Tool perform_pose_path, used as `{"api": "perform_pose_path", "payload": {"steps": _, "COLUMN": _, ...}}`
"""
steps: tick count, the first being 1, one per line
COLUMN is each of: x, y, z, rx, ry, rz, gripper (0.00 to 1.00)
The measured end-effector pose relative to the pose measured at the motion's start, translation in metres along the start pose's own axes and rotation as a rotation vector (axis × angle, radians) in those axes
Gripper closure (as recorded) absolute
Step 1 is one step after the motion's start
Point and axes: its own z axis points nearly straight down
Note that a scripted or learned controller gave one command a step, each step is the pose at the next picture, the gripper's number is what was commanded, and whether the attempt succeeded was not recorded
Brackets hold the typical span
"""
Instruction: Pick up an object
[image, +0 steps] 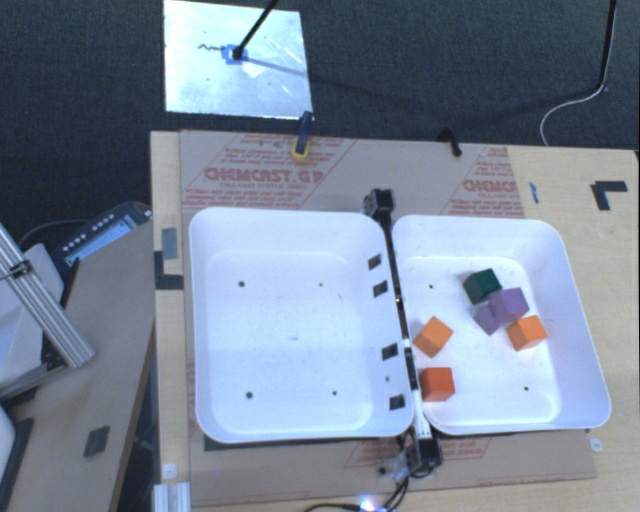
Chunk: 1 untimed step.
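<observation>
Nothing is picked yet; the blocks lie in the right bin (575, 300): a green block (482, 285), purple blocks (503, 308), three orange; I cannot tell the end effector's state; next, choose one, perhaps the lone orange block (437, 383).

A dark blue-grey carpet (420, 70) covers the floor around the desk (575, 170), whose top is pale wood. A brown protective sheet (330, 175) printed with red lettering lies across the desk. On the carpet beyond the desk's far edge sits a shiny silver square plate (235, 60). A thin white cable (570, 105) curls over the carpet at the upper right. At the left stands a second pale wooden surface (90, 400), with a slanted metal rail (45, 310) and a grey handheld device (105, 230) beside it. Light is even and soft.
</observation>
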Motion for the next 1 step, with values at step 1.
{"api": "perform_pose_path", "payload": {"steps": 1, "x": 0.0011, "y": 0.0232, "z": 0.0015, "rx": 0.000, "ry": -0.001, "rz": -0.005, "gripper": 1.00}}
